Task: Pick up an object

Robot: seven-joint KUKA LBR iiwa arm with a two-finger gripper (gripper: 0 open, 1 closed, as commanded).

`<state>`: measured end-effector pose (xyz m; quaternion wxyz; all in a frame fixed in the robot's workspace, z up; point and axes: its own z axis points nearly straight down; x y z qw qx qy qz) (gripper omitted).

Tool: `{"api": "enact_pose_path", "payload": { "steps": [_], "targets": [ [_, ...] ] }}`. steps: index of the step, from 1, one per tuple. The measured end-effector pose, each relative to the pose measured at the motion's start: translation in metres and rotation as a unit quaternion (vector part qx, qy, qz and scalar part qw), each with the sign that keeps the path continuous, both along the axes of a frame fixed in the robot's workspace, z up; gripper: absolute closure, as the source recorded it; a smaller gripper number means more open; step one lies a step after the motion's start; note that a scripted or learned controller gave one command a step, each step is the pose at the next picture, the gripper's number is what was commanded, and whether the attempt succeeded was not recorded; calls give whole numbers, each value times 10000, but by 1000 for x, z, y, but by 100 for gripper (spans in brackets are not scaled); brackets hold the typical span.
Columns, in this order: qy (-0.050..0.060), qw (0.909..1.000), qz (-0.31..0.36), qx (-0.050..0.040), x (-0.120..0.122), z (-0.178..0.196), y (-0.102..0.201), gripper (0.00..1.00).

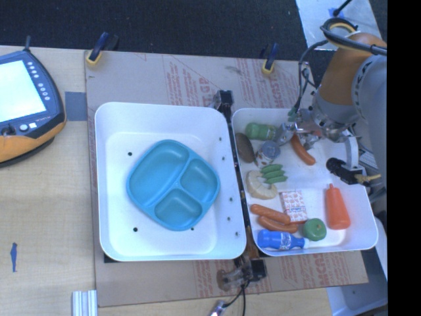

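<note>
Reaching in from 3 o'clock, the grey arm with its orange band hangs over the upper part of the right bin [368, 239]. The fingers [296, 131] sit low at the bin's 12 o'clock area, among a green bottle [262, 131], a grey can [268, 153] and an orange sausage [303, 151]; whether they are spread or closed on anything cannot be told from this slant.

Right bin contents, other: brown potato-like item [245, 147] at 10 o'clock, green pea pods [274, 172] near centre, pale round slice [261, 185] just below them, two orange carrots [273, 217], patterned small box [293, 205], orange bottle [337, 207] at 4 o'clock, green apple [314, 229], blue bottle [281, 241] at 6 o'clock.

Left bin [112, 176]: one blue divided plate [173, 184], lying flat.

Surface: both bins rest on a brown printed cardboard sheet [184, 78] clamped to a pale wood desk [46, 222]. A teach pendant [26, 104] lies at the desk's 9 o'clock edge. Dark floor [164, 8] beyond at 12 o'clock.
</note>
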<state>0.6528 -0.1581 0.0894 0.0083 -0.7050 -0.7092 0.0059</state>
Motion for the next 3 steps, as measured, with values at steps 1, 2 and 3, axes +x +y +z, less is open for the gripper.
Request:
{"api": "enact_pose_path", "payload": {
  "steps": [1,2,3],
  "targets": [
    [-10,10000,-4,1,1,1,5,0],
    [-19,10000,-5,4,1,1,11,0],
    [-11,10000,8,6,2,12,10,100]
  ]
}}
